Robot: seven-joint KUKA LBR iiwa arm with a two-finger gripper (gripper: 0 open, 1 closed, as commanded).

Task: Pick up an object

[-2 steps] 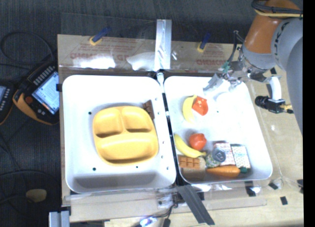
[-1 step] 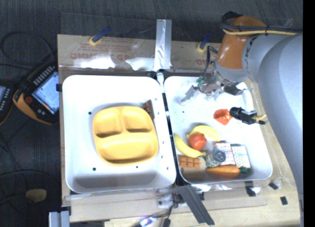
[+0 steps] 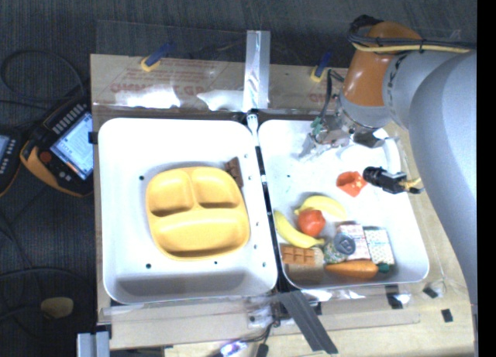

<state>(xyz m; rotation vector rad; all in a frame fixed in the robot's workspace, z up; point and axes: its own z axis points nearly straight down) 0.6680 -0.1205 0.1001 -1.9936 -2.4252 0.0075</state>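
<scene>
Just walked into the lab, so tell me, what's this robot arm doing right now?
The grey arm reaches in from the right, with its pincer low over a bare patch at the far end of the right bin. The toys there, a red piece, bananas and a carrot, lie apart from it, untouched. The left bin holds a yellow tray.

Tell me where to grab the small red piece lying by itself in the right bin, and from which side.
Take the red piece across its middle, coming straight down from above. It lies low and alone on the bare floor of the right bin, apart from the heap, so the tool likely has room on both sides. Its exact shape is blurred.
</scene>
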